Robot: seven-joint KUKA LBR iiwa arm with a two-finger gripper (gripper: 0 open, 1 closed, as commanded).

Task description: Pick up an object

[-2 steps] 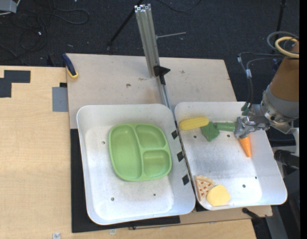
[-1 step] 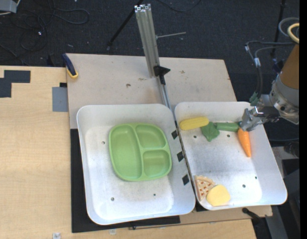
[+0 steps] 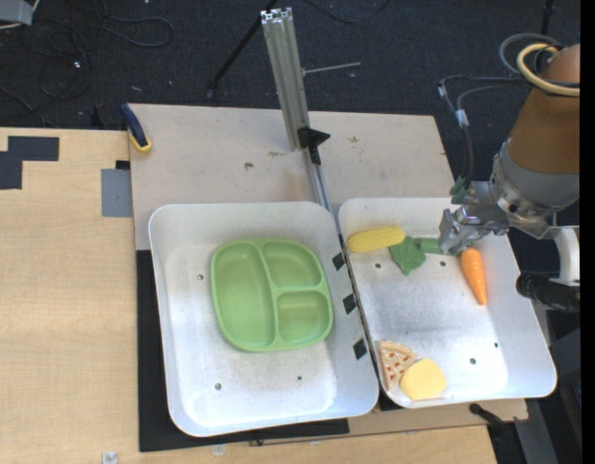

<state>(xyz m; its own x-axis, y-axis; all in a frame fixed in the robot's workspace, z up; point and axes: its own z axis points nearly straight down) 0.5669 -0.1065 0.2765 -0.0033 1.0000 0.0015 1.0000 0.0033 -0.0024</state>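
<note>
The right bin (image 3: 471, 375) holds a yellow corn cob (image 3: 376, 239) at its far left, a green leafy piece (image 3: 410, 255) beside it, an orange carrot (image 3: 474, 275) at the far right, and a waffle slice (image 3: 394, 361) with a yellow round piece (image 3: 423, 379) at the near left. My gripper (image 3: 456, 232) hangs over the bin's far right part, just above the carrot's top end and right of the green piece. Nothing shows between its fingers.
The left bin (image 3: 182, 356) carries a green divided plate (image 3: 271, 294). An upright aluminium post (image 3: 288, 75) rises behind the two bins. A blue and yellow tool (image 3: 136, 129) lies at the bench's far left corner. Cables trail behind the arm.
</note>
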